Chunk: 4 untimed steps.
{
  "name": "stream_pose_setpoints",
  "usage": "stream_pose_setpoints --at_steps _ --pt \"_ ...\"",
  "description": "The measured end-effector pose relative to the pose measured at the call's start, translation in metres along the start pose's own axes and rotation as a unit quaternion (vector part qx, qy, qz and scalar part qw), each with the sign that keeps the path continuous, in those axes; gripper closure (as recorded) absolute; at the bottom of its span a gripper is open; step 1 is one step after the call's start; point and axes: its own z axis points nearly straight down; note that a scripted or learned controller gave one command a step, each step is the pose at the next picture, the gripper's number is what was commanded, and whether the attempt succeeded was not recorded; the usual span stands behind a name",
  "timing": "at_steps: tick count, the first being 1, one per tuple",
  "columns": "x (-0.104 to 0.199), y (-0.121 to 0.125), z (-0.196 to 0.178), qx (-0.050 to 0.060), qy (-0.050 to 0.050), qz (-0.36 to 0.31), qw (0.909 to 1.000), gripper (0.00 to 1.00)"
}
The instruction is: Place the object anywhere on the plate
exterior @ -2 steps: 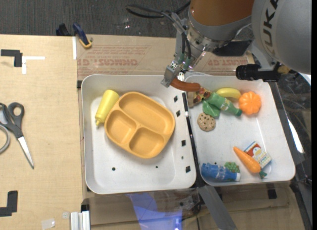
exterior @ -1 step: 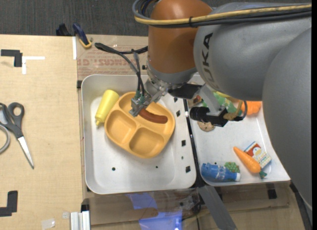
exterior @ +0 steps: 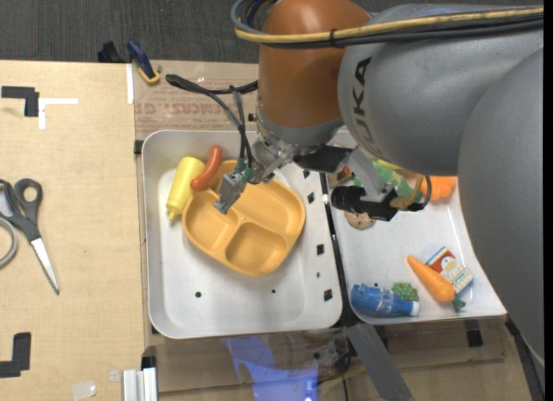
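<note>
**Plate sits in the left bin, gripper at its far-left rim**

Plate (exterior: pixel 259 218) is what I steer by. It is yellow with three compartments and lies tilted across the floor of the left bin (exterior: pixel 164 304), toward that bin's far side. The gripper (exterior: pixel 229 194) hangs right at the plate's far-left rim, over the edge of the long compartment. From my feed I cannot tell whether it is released or clenched, nor whether anything is in it. The tip is small and dark against the yellow.

Just beyond the plate's far-left rim lies a red sausage (exterior: pixel 206 168), slanted, its lower end near the gripper. A yellow bottle (exterior: pixel 181 185) lies just left of the plate, touching the sausage along its upper side. Both rest on the bin floor, off the plate.

The arm (exterior: pixel 415 79) comes in from the plate's right, and its orange band (exterior: pixel 302 54) looms above the plate's far edge.

Right of the plate, past the wall between the bins, the right bin (exterior: pixel 380 261) holds a carrot (exterior: pixel 429 277) and a small carton (exterior: pixel 449 268) just beside it. A blue packet (exterior: pixel 380 300) sits near that bin's front edge, and a brown disc (exterior: pixel 359 216) lies closest to the plate. Well left of the plate, on the bare bench, lie scissors (exterior: pixel 30 226).
</note>
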Motion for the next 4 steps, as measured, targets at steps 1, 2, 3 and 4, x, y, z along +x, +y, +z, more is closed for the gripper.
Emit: stream_pose_setpoints --at_steps 1,2,3,4 --pt "-0.007 -0.049 -0.097 -0.001 -0.001 0.096 0.9953 0.0" --pt "-0.007 -0.048 -0.103 0.002 -0.002 0.095 0.9954 1.0" --pt "0.034 -0.014 -0.007 0.0 0.0 -0.013 0.9999 1.0" --pt "0.034 -0.014 -0.007 0.0 0.0 -0.012 0.9999 0.0"
